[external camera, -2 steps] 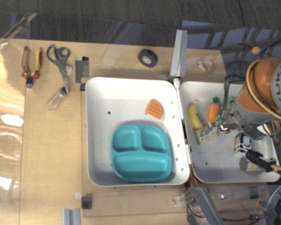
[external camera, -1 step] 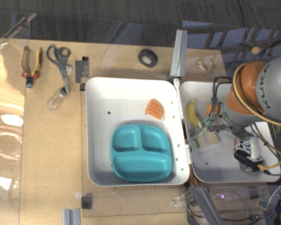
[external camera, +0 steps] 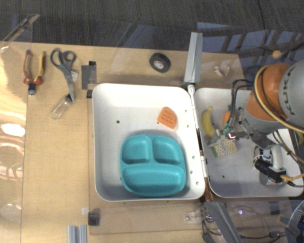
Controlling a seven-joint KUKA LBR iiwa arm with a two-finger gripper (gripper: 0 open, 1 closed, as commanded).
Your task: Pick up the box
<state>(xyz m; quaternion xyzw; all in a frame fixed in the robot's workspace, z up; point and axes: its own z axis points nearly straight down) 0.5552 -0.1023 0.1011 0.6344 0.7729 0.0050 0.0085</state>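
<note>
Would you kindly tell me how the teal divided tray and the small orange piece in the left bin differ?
The teal divided tray is much larger than the orange piece. The tray is moulded into three compartments; the orange piece looks flat with a gridded face. The tray lies toward the bin's near side, the orange piece farther back. Both rest in the left bin, apart from each other.

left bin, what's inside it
Inside the left bin lie a teal divided tray, toward the near side, and a small orange waffle-patterned piece behind it. The bin floor under the tray is covered, so anything beneath it cannot be seen.
</note>
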